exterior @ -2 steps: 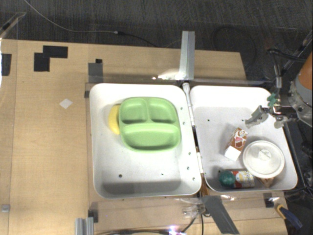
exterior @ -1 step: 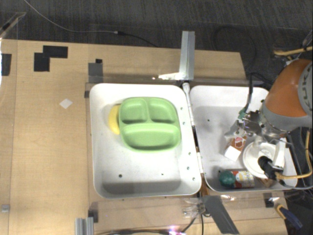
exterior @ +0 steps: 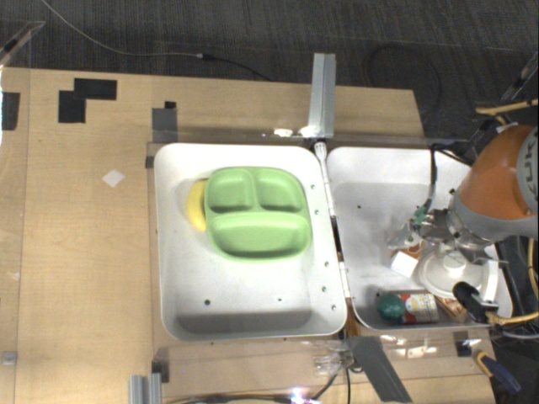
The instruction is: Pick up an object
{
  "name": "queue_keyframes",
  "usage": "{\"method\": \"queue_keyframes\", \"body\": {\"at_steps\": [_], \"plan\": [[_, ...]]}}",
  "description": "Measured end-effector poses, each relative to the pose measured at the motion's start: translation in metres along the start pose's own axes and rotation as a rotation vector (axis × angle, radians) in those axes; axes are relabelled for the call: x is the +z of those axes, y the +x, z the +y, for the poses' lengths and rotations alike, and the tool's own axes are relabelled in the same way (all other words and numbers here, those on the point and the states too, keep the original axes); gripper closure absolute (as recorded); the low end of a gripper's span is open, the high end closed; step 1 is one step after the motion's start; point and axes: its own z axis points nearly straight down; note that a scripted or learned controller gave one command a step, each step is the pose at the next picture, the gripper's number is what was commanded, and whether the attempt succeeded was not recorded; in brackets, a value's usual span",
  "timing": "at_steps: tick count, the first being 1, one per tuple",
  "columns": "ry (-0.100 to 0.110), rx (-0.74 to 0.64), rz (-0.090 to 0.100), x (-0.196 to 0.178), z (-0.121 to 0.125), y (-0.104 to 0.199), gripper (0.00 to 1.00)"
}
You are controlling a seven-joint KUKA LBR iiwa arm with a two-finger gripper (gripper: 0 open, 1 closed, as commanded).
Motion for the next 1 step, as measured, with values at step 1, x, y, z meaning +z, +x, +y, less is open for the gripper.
{"method": "queue_keyframes", "body": {"at_steps": [1], "plan": [[-0.008, -0.002, -0.001, -0.0118, 0.0031, 0.0012, 1.0]]}}
